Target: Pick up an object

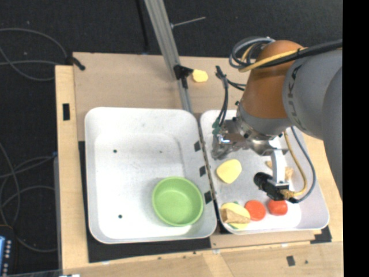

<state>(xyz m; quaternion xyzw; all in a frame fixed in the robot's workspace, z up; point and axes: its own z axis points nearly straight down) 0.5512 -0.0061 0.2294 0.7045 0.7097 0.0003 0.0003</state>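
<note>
The arm [271, 91] reaches in over the right bin [314, 218], with the claw [222, 146] low at that bin's left wall, just above a pale yellow piece [229, 171]. Whether the claw is apart or together cannot be told from here.

Candidate objects lie in the right bin: the yellow piece nearest the claw, then a red tomato-like ball [255, 210], a red block [278, 207] and a sandwich-like item [235, 214] along the near edge. The left bin [115, 137] carries a green bowl [177, 200]. A small yellow item [200, 76] rests on the desk [115, 79], outside both bins.

Step in hand, as judged: approach, nothing lifted yet. The next move calls for centring over the yellow piece (the bin wall sits close), then descent and closure.
</note>
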